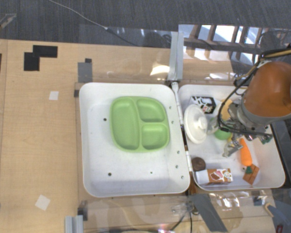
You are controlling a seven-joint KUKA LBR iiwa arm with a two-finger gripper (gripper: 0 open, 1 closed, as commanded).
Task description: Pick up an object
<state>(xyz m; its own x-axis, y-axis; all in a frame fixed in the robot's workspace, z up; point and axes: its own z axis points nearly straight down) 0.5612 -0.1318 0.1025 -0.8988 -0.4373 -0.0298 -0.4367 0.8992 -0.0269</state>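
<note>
The right bin [269, 178] holds several small objects. An orange carrot [245, 155] lies just right of my gripper [230, 148], which hangs low in the middle of the bin under the orange-banded wrist [271, 89]. A green piece [222, 134] sits right beside the gripper, partly under the arm. A white cup-like dish [196, 123] leans at the bin's left wall. Behind it lies a black-and-white patterned item [203, 103]. Along the front of the bin are a brown round piece [199, 164], a small printed box [219, 175] and a brown block [251, 174].
The left bin [94, 178] bears a green divided plate [138, 124]. A metal divider [180, 125] runs between the two bins. Bare wooden bench [34, 144] stretches to the left, and the arm covers the right bin's back right corner.
</note>
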